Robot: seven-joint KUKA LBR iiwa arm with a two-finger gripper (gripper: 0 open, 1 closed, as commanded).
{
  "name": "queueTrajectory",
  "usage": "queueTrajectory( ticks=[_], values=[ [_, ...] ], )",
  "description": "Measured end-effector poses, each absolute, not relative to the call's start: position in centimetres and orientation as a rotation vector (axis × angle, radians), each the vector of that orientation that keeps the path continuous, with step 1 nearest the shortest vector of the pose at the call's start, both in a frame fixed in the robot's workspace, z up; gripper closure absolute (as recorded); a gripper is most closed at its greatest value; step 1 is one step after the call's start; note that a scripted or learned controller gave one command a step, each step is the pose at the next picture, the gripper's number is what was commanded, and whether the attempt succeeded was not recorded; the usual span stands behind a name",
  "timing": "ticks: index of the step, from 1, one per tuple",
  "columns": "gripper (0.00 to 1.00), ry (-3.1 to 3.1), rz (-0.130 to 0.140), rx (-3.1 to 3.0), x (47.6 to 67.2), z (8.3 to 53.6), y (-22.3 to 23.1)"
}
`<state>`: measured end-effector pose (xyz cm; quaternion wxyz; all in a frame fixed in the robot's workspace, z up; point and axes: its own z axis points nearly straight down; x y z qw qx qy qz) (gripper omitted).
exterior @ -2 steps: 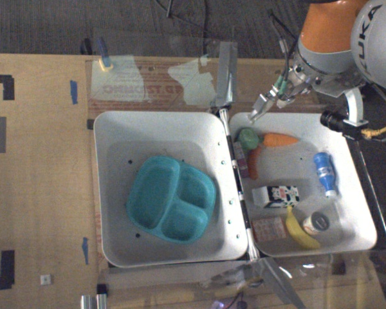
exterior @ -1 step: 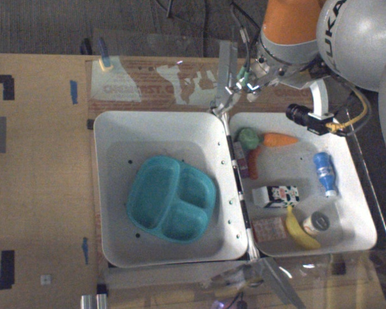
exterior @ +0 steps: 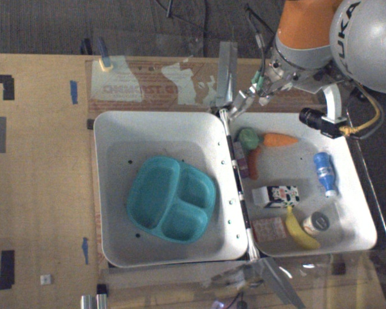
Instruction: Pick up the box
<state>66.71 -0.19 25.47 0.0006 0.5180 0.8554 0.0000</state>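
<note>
The box (exterior: 276, 196), a small carton printed with a black-and-white cow pattern, lies on its side near the middle of the right bin (exterior: 362, 192). It looks like a light, fairly stiff paperboard carton, probably smooth-skinned and a little slippery, and likely to dent if squeezed hard; a grip across its two long flat sides, around its middle, seems the safest hold. The gripper (exterior: 260, 90) hangs above the bin's rim at about 12 o'clock from the box, well apart from it, holding nothing; how wide its fingers stand cannot be told from here. A banana (exterior: 300, 232) touches the box at its 5 o'clock corner, and a flat brownish packet (exterior: 269, 229) lies just beside it at 6 o'clock, so the lower side is crowded. A round tin (exterior: 320, 222) sits near at 4 o'clock, a blue bottle (exterior: 325, 174) at 2 o'clock, a carrot (exterior: 280, 140) and a green thing (exterior: 248, 138) at 12 o'clock. The left bin (exterior: 109, 192) holds a teal divided plate (exterior: 172, 199).
</note>
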Motion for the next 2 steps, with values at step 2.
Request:
queueTrajectory(
  ticks=[2],
  values=[
    [1.00, 2.428, 0.004, 1.990, 66.6, 18.9, 18.2]
  ],
)
